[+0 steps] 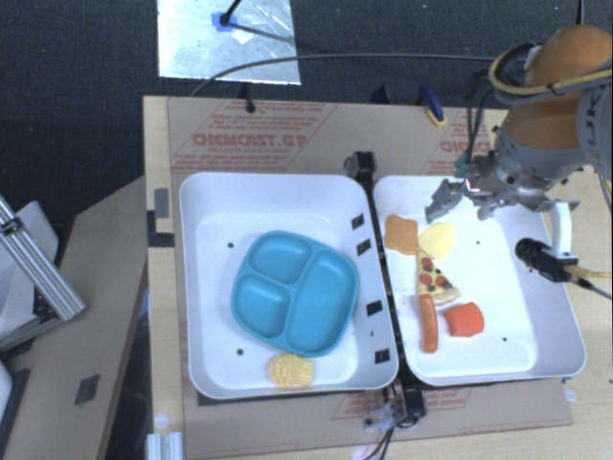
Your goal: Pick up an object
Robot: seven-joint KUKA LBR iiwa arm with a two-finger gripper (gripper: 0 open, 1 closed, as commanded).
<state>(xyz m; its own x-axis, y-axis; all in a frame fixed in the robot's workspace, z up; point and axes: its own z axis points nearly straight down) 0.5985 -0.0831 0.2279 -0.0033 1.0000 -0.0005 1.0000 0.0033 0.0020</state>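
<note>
Two white bins sat side by side, and we found the toy food split between them with the arm over the right one.

Nearest us in the left bin (206, 257) lay a yellow corn cob (290, 370), just beside the near edge of a blue divided plate (294, 292). In the right bin (551, 338) we saw a sausage (429, 322) lying lengthwise beside a red-orange block (465, 319), then a pizza slice (436, 282) touching the sausage's far end. Farther on lay a pale yellow round piece (438, 240) and an orange-brown slice (401, 235) to its left. The gripper (465, 202) hung over the far part of the right bin with its fingers spread apart and nothing between them, just beyond the pale yellow piece.
</note>
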